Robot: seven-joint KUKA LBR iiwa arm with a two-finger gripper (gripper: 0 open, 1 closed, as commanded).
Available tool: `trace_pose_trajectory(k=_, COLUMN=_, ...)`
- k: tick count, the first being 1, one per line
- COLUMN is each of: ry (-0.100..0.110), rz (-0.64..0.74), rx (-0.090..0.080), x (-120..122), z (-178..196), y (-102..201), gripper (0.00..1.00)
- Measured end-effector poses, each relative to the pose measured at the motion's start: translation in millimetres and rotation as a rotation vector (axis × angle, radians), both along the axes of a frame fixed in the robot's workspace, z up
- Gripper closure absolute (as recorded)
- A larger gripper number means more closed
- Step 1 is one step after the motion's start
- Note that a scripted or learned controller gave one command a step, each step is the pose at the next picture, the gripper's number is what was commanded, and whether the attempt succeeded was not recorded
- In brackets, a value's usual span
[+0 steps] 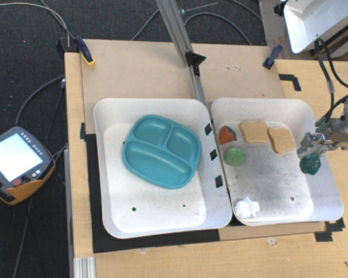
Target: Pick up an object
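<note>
Gripper (311, 153) at right bin's (281, 105) edge, pinching a dark green rounded object (310, 165), small, slightly glossy

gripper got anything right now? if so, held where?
Cannot be told. The gripper sits at the right bin's right edge, directly above a dark green object, but no grasp is visible.
</note>
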State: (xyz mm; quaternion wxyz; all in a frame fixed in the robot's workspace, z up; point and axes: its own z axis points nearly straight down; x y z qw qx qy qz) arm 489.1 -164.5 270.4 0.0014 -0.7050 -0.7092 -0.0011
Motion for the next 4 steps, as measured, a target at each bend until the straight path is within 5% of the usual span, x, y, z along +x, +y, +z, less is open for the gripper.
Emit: trace_pose_trajectory(k=4, ry=0.002, rz=0.000, rx=-0.001, x=13.7, z=-44.0, y=215.8, gripper=1.00)
